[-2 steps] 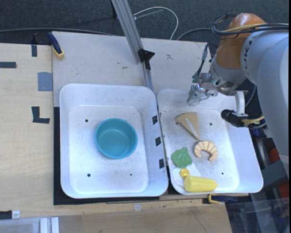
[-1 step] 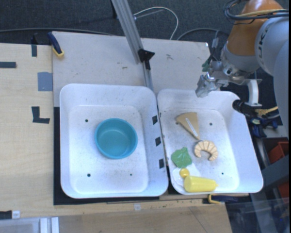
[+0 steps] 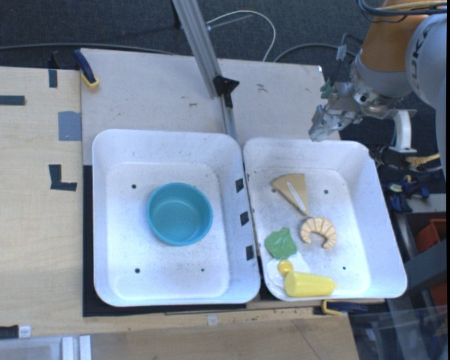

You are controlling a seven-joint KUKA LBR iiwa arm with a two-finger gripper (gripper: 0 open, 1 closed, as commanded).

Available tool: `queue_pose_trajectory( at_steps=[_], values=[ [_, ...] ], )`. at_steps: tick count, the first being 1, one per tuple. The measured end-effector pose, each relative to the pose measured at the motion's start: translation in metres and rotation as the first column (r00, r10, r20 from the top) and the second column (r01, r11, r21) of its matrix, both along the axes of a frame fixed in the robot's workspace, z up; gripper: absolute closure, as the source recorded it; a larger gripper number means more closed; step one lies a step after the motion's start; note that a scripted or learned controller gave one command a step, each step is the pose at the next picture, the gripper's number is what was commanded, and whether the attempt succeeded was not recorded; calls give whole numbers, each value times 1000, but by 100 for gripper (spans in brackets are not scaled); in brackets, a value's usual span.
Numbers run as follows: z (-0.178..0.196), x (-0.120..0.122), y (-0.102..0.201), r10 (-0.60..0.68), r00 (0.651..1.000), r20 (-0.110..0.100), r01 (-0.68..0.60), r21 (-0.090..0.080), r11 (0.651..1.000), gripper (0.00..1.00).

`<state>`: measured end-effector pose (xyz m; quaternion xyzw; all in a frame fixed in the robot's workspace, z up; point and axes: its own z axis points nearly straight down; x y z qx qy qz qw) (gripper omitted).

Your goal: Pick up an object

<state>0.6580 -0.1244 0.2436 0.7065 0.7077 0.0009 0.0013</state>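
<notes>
Four candidates in my right bin (image 3: 375,193): cheese wedge (image 3: 291,190) near centre, croissant (image 3: 319,232) at 4 o'clock from it, green leaf (image 3: 281,242) and yellow bottle (image 3: 306,283) toward 6. Gripper (image 3: 324,124) hangs past the bin's 12 o'clock rim, carrying nothing; can't tell its opening. Blue bowl (image 3: 180,214) sits alone in the left bin (image 3: 112,156).

Bench (image 3: 30,201): light wood, dark tape marks at left. On it, 2 white bins side by side: right bin (image 3: 375,201) just below gripper (image 3: 324,126), left bin (image 3: 105,201) well to its lower left.
</notes>
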Motion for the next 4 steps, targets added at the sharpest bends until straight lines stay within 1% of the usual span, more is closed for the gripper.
queue_pose_trajectory(
  at_steps=[1, 2, 3, 4],
  values=[
    [-12, 3, 59, 5, 1000, -5, -5, 2, 1000, 100],
    [-11, 13, 116, 5, 1000, -4, -5, 2, 1000, 100],
    [-11, -1, 170, 5, 1000, -6, -5, 2, 1000, 100],
    [-21, 6, 220, 5, 1000, -5, -4, 2, 1000, 100]
  ],
)
